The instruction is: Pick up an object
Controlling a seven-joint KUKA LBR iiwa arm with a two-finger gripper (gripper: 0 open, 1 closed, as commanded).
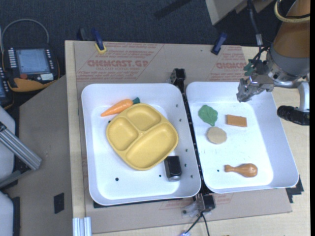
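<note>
Arm (295,38), upper right of the frame: cut off by the top and right edges, upper links out of sight; pincer (244,93), right of centre near the top of the right bin (280,132): small and dark, fingers too small to tell whether apart or closed; carrot (117,107), upper left of the left bin (93,146): green tip partly hidden behind the yellow plate (142,135); black block (173,167): too dark to identify; handheld screen (30,63), upper left: display blurred, unreadable; cable (197,225) at the worktop (74,82) front: cut off by the bottom edge.
</note>
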